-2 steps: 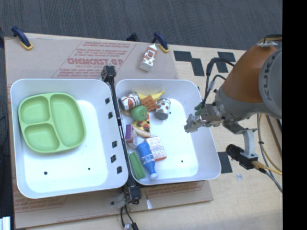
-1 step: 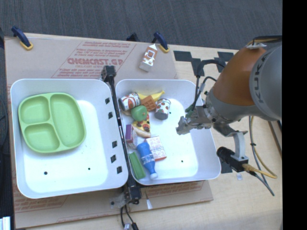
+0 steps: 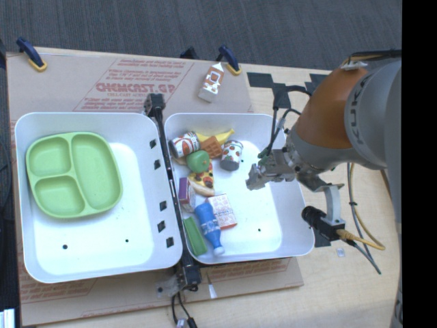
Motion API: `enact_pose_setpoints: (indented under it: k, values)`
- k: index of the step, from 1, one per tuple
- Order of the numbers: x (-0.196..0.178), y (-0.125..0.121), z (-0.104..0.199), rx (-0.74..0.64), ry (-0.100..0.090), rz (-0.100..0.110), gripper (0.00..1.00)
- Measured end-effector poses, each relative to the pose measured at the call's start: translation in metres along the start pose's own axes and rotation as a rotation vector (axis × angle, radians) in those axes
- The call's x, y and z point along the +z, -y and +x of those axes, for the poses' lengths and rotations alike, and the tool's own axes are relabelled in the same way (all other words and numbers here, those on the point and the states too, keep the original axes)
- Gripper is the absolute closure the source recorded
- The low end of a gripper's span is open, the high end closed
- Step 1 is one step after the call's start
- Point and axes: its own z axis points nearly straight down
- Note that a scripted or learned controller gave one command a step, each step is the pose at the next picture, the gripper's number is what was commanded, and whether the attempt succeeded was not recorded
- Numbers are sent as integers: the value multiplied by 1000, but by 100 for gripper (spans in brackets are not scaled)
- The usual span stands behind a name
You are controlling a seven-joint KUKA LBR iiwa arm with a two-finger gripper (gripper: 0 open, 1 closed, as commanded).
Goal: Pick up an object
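I log: smooth green three-compartment tray (image 3: 73, 175) in left bin (image 3: 41, 258); glossy blue bottle (image 3: 207, 227) in right bin (image 3: 287, 241); gripper (image 3: 257, 180), grip unreadable.

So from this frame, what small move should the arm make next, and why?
Probably shift the gripper toward the view's left and lower it. It sits over bare floor in the right bin, nothing seen between its fingers, while the toys cluster along that bin's left side. The nearest, a small grey and red toy, lies just up and left of it and looks like the easiest target.
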Motion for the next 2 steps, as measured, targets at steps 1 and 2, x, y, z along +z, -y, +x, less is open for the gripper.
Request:
enact_pose_setpoints:
  k: [1,2]
  values:
    - [-6,4,-18,4,1,-4,100]
    - [-4,2,-5,0,0,-2,100]
